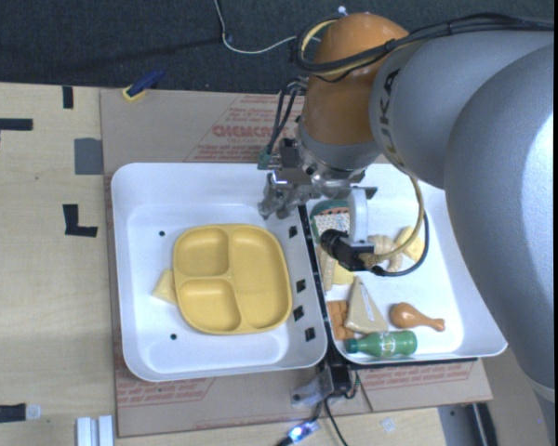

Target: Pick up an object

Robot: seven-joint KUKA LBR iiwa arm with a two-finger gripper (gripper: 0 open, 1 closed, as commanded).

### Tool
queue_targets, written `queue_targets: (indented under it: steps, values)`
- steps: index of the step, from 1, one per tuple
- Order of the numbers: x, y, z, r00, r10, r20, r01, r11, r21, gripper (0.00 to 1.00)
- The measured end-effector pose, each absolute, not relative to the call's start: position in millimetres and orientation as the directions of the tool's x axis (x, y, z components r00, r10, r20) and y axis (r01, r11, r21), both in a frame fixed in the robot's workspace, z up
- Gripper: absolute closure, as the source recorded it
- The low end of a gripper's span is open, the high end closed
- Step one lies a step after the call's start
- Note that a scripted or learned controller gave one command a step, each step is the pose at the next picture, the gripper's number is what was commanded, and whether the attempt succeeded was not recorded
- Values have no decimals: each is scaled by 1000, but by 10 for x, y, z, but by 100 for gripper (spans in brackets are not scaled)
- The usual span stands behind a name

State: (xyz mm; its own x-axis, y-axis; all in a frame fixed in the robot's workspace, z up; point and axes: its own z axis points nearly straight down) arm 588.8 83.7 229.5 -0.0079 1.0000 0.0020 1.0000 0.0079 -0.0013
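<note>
standing here watching the arm (465,110) hang over the seam between the two bins. the gripper (293,189) sits above the top edge of the left bin (135,249), just past the yellow divided plate (232,277). can't tell what it's got, if anything. pickable stuff is mostly in the right bin (474,337): green bottle (383,345), drumstick (414,318), a wedge (363,309). looks like the approach step to me; next it needs to pick a target and drop squarely onto it.
</note>
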Motion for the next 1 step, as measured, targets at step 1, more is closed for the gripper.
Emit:
queue_targets:
  steps: [1]
  values:
    - [5764,991,2338,-4,1000,1,1000,4,-4,100]
